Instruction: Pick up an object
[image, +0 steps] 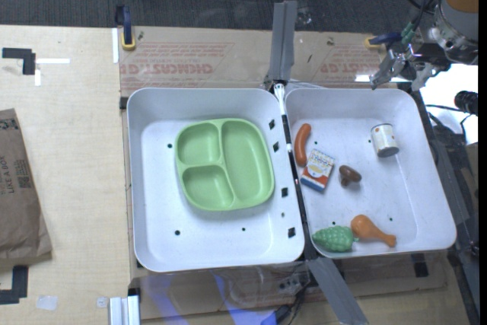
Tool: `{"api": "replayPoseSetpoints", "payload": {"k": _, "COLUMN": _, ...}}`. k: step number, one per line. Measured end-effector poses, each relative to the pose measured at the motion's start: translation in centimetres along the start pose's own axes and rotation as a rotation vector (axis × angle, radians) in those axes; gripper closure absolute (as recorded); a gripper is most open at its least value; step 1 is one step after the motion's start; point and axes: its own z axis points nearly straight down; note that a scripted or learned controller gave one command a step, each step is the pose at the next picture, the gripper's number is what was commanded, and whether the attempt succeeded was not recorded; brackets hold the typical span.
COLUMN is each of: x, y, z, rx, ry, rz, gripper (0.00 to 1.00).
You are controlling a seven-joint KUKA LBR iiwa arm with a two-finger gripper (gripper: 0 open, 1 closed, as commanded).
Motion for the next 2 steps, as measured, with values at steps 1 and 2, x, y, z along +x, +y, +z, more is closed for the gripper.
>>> {"api": "replayPoseSetpoints", "payload": {"k": 1, "x": -5.1, "y": -2.9, "z": 11.5, "rx": 0.000, "ry": 0.000, "rz": 0.093, "gripper": 0.00}}
{"api": "replayPoseSetpoints", "payload": {"k": 2, "x": -5.1, "y": -3.1, "z": 18.7, "rx": -0.001, "ry": 0.002, "rz": -0.037, "gripper": 0.00}}
